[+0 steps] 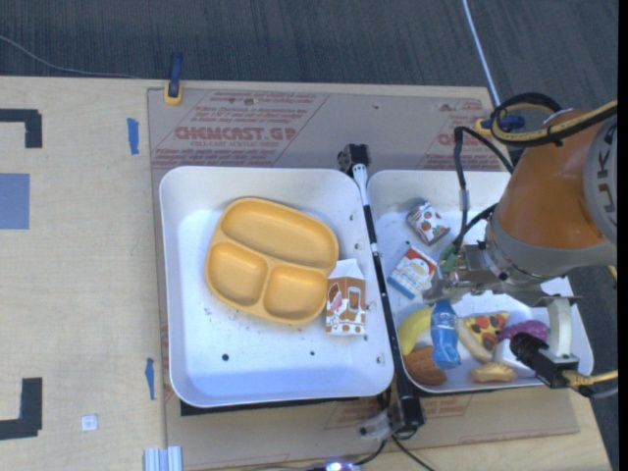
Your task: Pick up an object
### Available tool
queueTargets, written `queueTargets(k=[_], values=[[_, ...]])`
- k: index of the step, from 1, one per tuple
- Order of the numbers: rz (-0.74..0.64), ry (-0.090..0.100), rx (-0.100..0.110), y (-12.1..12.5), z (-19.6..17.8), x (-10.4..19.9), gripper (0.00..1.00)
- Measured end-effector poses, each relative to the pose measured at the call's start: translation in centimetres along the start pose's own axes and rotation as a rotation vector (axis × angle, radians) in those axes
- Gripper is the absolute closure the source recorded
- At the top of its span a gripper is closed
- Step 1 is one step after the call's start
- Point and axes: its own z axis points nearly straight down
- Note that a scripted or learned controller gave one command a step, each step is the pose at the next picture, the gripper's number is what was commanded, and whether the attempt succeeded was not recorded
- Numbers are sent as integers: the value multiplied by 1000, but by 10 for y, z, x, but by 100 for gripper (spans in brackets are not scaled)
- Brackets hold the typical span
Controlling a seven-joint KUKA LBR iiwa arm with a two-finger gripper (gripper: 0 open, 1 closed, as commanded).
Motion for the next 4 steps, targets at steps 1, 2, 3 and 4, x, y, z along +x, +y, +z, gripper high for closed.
queueTargets(k=[1,2,3,4], values=[[1,-1,-1,0,20,-7,100],[-1,-1,-5,45,19,47,100],[1,-1,-2,7,19,14,100],[1,-1,-4,1,14,-21,100]])
